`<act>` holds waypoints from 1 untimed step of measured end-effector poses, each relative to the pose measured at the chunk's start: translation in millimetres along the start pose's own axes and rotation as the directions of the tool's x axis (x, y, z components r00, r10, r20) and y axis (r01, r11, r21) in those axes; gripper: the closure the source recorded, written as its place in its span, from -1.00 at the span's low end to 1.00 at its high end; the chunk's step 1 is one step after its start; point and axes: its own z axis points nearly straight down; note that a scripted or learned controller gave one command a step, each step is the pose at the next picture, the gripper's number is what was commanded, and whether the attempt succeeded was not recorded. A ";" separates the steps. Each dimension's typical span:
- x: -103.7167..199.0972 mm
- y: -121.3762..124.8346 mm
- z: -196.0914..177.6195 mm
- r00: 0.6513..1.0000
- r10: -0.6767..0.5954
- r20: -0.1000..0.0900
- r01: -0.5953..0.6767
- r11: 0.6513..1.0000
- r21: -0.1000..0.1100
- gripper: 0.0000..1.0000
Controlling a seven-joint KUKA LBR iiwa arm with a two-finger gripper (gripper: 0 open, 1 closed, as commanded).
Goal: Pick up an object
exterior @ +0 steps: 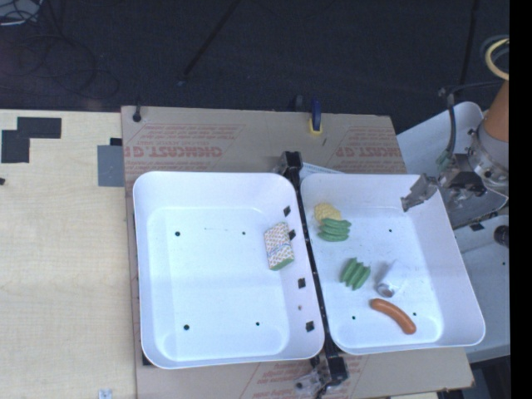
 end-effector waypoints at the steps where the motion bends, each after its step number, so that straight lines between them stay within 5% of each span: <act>1: -0.3 0.1 -9.8 1.000 -0.001 0.000 0.001 1.000 0.000 1.00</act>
